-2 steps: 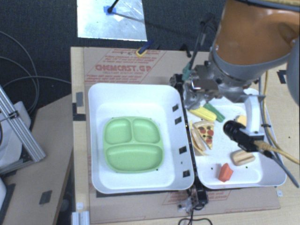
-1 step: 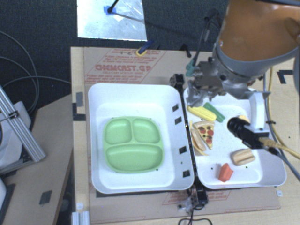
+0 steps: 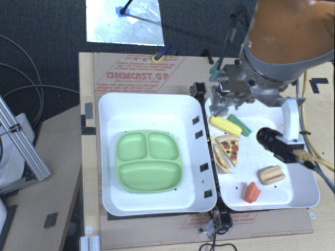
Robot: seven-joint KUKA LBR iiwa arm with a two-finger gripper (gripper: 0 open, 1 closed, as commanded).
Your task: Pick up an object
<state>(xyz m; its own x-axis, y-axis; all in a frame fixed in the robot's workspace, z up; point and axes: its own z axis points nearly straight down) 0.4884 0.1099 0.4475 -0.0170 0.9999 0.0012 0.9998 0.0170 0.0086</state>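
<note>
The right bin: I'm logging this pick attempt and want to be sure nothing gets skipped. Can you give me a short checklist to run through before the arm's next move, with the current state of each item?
1. Targets present in the right bin: corn cob, pizza slice, bread roll, orange piece. Ok.
2. Gripper over the right bin, near the corn cob: ok.
3. Finger state: cannot tell.
4. Anything held: cannot tell.
5. Corn cob free of neighbours: not ok, a green piece lies against it.
6. Green tray sits apart, in the left bin: ok.
</note>
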